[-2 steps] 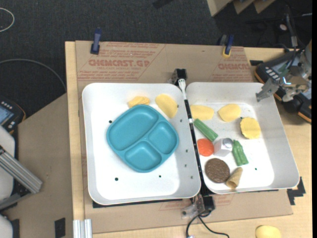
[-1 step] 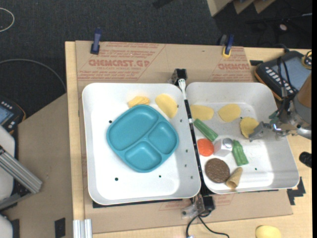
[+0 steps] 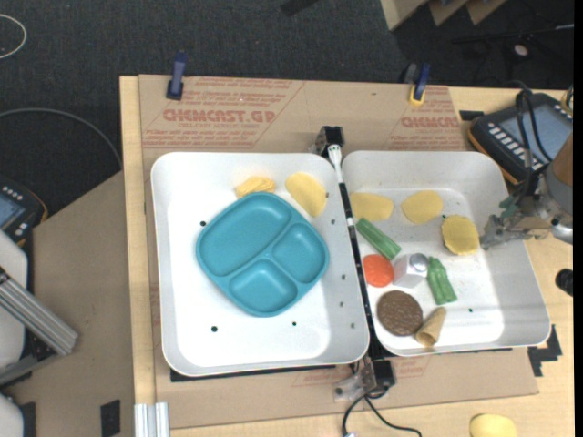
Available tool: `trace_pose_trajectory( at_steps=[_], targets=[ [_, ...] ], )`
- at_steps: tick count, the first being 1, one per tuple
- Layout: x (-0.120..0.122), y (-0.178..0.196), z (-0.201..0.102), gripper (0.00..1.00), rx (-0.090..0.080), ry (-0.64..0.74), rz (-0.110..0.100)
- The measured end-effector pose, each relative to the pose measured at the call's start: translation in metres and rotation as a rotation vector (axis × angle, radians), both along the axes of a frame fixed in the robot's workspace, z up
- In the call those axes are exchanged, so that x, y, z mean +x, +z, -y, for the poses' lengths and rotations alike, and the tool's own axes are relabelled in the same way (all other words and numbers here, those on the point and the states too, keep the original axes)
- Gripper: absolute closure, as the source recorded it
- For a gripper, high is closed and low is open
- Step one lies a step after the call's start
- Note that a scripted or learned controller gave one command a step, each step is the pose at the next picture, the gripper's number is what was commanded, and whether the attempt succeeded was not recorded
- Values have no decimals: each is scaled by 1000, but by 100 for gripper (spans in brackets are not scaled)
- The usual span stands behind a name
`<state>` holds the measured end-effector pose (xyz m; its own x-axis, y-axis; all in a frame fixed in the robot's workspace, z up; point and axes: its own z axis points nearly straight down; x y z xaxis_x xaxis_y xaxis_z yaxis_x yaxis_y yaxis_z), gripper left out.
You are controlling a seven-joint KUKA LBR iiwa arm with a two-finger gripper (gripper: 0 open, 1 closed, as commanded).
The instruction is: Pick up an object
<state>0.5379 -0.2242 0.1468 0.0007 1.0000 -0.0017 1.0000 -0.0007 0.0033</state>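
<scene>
Right now my gripper (image 3: 499, 230) sits low at the right bin's (image 3: 510, 330) right wall, and I cannot tell how it is set; nothing shows in its grasp. Nearest to it is a yellow chip (image 3: 460, 235), just to its left. Further left lie two more yellow pieces, one (image 3: 422, 207) near the bin's back and one (image 3: 373, 208) by the divider. A green bean (image 3: 377, 238) slants below that one, with a red ball (image 3: 378, 269) under it, a small silver cap (image 3: 417, 264) beside the ball, and a second green piece (image 3: 441, 280) just right of the cap. At the front of the bin rest a brown disc (image 3: 400, 311) and a tan cone (image 3: 431, 325), touching or nearly so.

Across the divider, the left bin (image 3: 182, 335) carries a blue tray (image 3: 262, 254) with two yellow chips (image 3: 307, 191) (image 3: 254, 186) behind it. Both bins stand on the table (image 3: 146, 126).
</scene>
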Motion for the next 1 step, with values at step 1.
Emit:
trace_pose_trajectory(
  at_steps=[1],
  targets=[
    [-58,86,-52,100,3,3,-3]
  ],
)
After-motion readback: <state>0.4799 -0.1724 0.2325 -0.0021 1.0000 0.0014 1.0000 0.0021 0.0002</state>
